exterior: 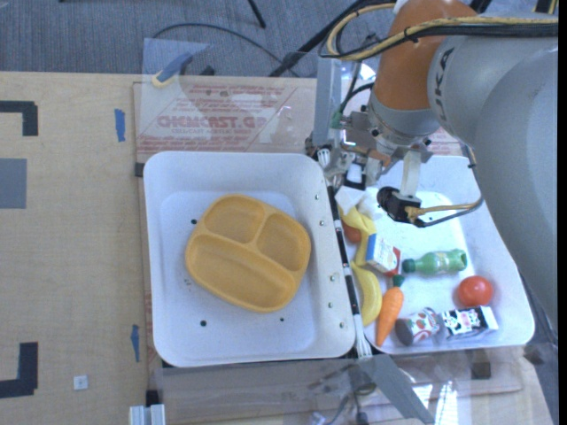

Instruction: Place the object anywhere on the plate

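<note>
From where I stood, the grey arm with its orange band (416, 25) came in from the upper right of the frame. It hung over the top left corner of the right bin (505, 264). The gripper (354, 162) sat just above that corner, close to the wall shared by the two bins. I could not tell whether it was spread or pressed together, since the wrist and cables crowded it. I saw nothing plainly pinched in it.

The yellow divided plate (248, 253) lay in the middle of the left bin (164, 237), turned a little askew.

All the loose objects were in the right bin, well apart from the plate. A small yellow piece (359, 220) lay just below the gripper, with a little carton (383, 255) under it. A banana (369, 292) ran down along the bin's left wall, and a carrot (389, 314) lay just beside it. A green bottle (436, 261) lay on its side near the centre, and a tomato (476, 290) sat to its lower right. A can (418, 326) and a black-and-white box (468, 321) lay side by side along the bottom edge.

A clear sheet with red lettering (221, 118) lay on the wooden bench (62, 237) above the left bin.
</note>
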Available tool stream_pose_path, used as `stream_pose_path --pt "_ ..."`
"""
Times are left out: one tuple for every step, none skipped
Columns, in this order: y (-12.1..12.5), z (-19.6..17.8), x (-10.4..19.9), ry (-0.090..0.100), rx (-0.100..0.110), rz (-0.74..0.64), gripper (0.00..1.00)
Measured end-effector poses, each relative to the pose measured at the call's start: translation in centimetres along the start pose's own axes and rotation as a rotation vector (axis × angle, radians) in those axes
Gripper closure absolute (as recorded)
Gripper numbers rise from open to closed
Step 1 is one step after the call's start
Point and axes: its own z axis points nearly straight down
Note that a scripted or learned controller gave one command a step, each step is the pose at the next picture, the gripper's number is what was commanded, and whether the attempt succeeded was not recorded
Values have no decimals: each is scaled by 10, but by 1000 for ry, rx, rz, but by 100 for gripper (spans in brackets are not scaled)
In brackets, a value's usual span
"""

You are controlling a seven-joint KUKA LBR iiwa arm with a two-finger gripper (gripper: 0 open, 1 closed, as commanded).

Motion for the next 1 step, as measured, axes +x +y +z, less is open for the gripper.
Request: stream_pose_path --pt "-5 29 101 -1 1 317 100"
